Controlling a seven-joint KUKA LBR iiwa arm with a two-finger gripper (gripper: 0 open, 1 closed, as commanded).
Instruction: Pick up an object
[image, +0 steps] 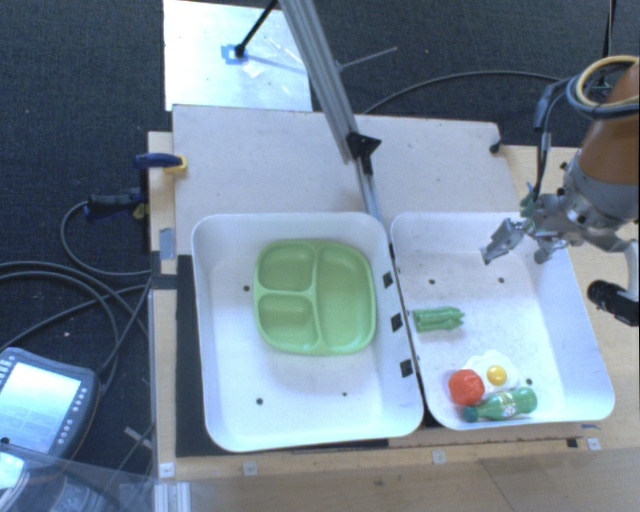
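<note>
My gripper (522, 246) hangs over the far part of the right bin (580, 330), its two fingers spread apart and nothing between them. Well below it on the bin floor lies a green pea pod (437, 319). In the near corner of that bin sit a red tomato (465, 386), a fried egg (493, 373) and a green bottle (503, 404), crowded together.
The left bin (225, 390) holds a green divided plate (314, 297). A metal pole (330, 80) slants down to the bins' dividing wall. Cables and a teach pendant (35, 400) lie on the floor at the left.
</note>
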